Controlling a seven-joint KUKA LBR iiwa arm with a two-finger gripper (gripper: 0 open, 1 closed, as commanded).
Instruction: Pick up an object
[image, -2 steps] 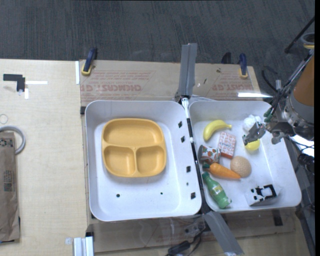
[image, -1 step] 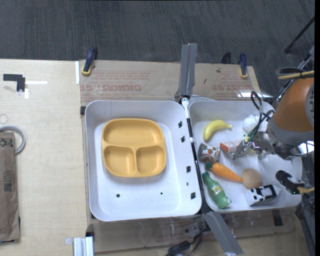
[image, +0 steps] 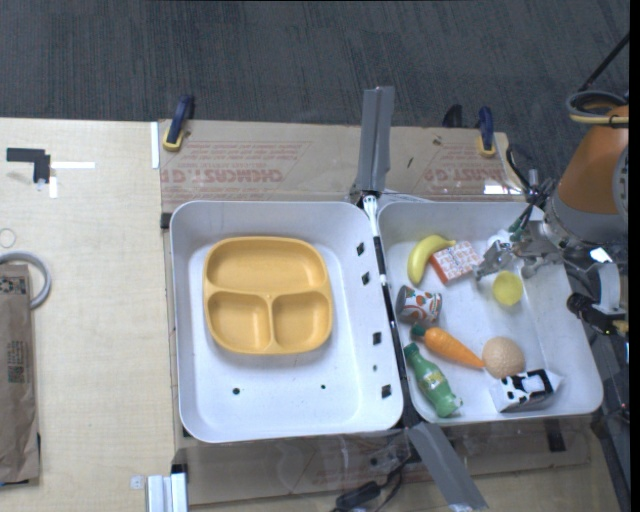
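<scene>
Camera view: pincer (image: 497, 262) is seen over the right bin (image: 570, 345), yellow lemon (image: 508, 289) just below-right of it; finger state cannot be told.

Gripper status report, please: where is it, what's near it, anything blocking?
Gripper low in right bin, nothing seen held. Lemon just below it, red box and banana alongside. Nothing on top of lemon.

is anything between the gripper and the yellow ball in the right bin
Nothing visible does. The gripper hangs right beside the yellow ball, just up and left of it. The red box and banana lie further left, off that path.
</scene>
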